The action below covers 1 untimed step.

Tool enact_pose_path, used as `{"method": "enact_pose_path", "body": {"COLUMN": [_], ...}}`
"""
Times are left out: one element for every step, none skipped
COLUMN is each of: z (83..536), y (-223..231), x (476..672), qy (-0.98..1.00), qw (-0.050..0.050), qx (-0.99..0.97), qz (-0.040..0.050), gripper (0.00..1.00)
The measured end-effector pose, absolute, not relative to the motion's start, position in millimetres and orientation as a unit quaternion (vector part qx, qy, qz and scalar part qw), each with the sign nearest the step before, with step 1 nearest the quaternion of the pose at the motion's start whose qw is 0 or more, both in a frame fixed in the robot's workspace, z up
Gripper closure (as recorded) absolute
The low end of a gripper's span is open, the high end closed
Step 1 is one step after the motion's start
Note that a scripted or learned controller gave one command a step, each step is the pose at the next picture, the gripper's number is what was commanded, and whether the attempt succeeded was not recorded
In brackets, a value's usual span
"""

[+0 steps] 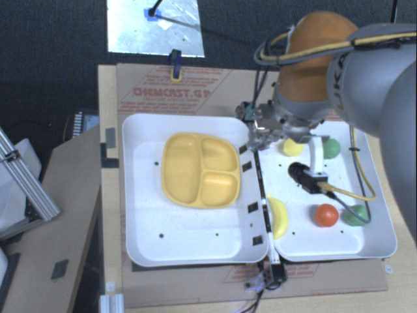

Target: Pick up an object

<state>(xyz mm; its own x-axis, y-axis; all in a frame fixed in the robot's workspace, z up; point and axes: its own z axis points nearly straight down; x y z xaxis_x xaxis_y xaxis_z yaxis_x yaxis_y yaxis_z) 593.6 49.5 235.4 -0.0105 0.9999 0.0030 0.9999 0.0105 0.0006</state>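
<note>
1. Dark textured flooring surrounds the table [75, 181], which carries a brown cardboard sheet [195, 83] and two shallow white plastic bins side by side.
2. The left white bin [143, 233] holds a yellow plastic plate with three compartments [199, 169], lying flat near its middle.
3. The grey arm [381, 77] reaches in from the right, and its end effector [285, 135] hangs over the upper left corner of the right white bin [339, 243].
4. Whether the end effector is open or closed, or has hold of anything, cannot be told.
5. A small yellow rounded piece [293, 149] lies just beside the end effector, with a green rounded piece [332, 149] near it to the right.
6. Lower in that bin lie a yellow curved banana-like piece [279, 216] against the left wall, a red-orange ball [326, 215], and a second green piece [356, 215] just beside the ball.
</note>
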Motion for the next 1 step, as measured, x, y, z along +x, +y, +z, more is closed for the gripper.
{"method": "enact_pose_path", "body": {"z": [228.9], "y": [97.5], "x": [582.5], "qy": [-0.711], "qw": [0.001], "qx": [-0.704], "qz": [-0.0009], "gripper": [1.0]}}
